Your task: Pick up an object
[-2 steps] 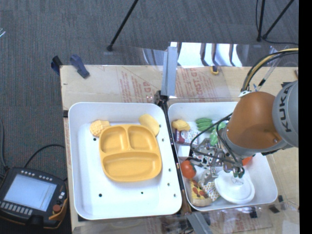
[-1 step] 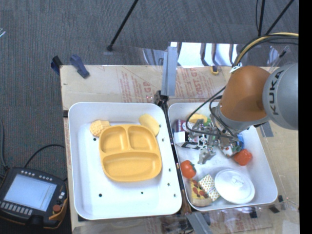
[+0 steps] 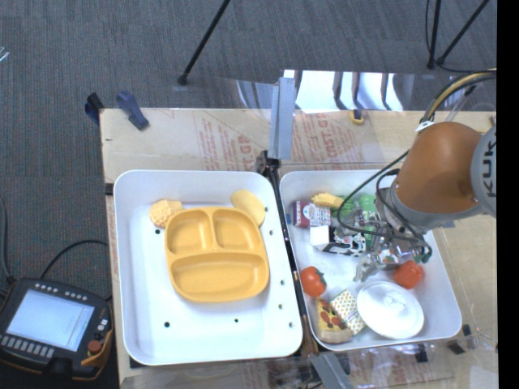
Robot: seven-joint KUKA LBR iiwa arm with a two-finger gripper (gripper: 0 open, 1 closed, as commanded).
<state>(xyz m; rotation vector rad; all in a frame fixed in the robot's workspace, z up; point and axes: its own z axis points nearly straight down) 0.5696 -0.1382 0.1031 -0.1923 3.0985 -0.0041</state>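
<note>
Gripper [image 3: 388, 254] low over the right bin [image 3: 451, 298], reaching in from 3 o'clock beneath the orange wrist band [image 3: 438, 168]; grip state impossible to tell from this slant, with nothing seen between the tips. Crowded around it: red tomato [image 3: 409, 274] just at 4 o'clock, white lid [image 3: 391, 308] at 6 o'clock, second tomato [image 3: 312, 281] and pizza slice [image 3: 331, 321] toward 8 o'clock, black-and-white carton [image 3: 349, 242] touching at 9 o'clock. Over at 9 o'clock, left bin [image 3: 134, 298] with yellow divided plate [image 3: 216, 254].
</note>
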